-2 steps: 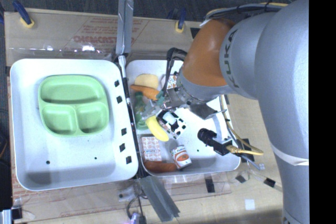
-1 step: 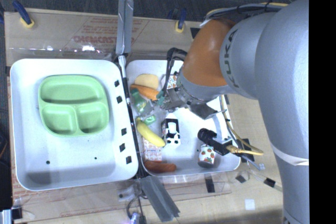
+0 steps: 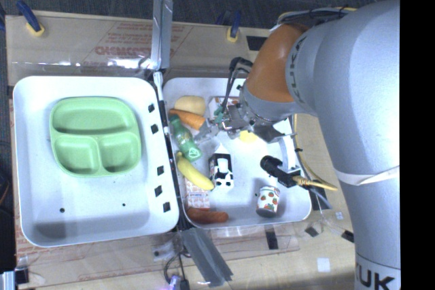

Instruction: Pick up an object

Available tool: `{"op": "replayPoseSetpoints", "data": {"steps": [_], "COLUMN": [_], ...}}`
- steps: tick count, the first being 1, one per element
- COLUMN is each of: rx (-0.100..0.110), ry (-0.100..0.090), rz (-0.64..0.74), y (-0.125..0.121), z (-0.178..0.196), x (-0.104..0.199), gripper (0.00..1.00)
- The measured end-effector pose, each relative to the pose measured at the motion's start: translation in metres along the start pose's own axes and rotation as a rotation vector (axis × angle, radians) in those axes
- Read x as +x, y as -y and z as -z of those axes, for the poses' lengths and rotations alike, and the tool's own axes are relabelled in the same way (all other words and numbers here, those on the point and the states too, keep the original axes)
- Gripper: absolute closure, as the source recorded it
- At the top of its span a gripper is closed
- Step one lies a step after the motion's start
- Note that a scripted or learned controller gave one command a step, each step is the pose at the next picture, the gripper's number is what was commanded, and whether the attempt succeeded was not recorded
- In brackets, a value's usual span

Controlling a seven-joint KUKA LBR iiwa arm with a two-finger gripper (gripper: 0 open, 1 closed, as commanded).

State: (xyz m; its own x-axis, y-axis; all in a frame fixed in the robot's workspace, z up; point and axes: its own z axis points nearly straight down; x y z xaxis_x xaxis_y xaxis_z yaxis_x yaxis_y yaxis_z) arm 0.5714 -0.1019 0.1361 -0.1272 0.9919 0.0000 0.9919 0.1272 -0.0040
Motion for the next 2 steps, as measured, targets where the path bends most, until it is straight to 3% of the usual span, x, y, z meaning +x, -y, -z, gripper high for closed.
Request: {"op": "replayPoseSetpoints", "data": {"steps": [1,2], "rx": [-0.026,-0.031], "ry": [0.009,0.008], "rz": [-0.073,-0.066], "y": [0.0032,0.0005], "z": [-0.0333,-0.0237], "x": [-0.0023,-0.0011], "gripper": [0.0,1.0]}}
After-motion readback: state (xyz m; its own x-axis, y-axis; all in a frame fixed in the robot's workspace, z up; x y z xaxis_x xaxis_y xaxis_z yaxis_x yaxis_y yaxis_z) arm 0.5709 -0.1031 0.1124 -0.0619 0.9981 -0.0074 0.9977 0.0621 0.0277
